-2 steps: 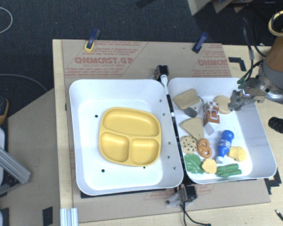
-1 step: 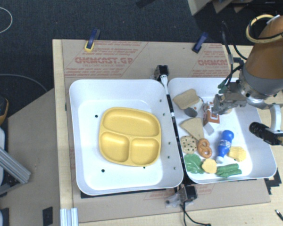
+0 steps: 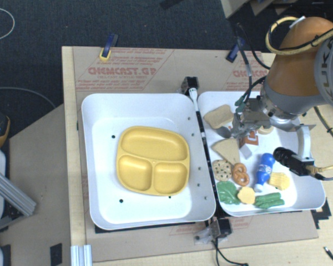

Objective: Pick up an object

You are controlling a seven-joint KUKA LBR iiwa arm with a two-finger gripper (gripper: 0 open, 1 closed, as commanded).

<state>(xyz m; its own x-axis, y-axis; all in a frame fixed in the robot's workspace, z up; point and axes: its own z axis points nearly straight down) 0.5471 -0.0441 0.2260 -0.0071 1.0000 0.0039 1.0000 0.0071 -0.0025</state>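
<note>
My gripper [image 3: 243, 131] hangs low over the middle of the right bin [image 3: 303, 192], under the grey wrist and orange band. Small toy foods lie in that bin. A tan bread slice [image 3: 217, 116] sits just left of the gripper and a tan wedge [image 3: 227, 150] just below it. A small orange and white piece [image 3: 250, 139] shows right at the gripper's tip; whether it is held I cannot tell. Further forward lie a chocolate-chip cookie [image 3: 221, 170], a pretzel [image 3: 240, 174], a blue bottle [image 3: 265, 169], a yellow cheese piece [image 3: 279, 180] and green pieces [image 3: 227, 192].
The left bin [image 3: 100, 148] holds a yellow divided plate [image 3: 153, 160] in its middle. A black divider with clamps [image 3: 200, 132] runs between the bins. A black cylinder with a cable [image 3: 288, 160] juts over the right bin's right side.
</note>
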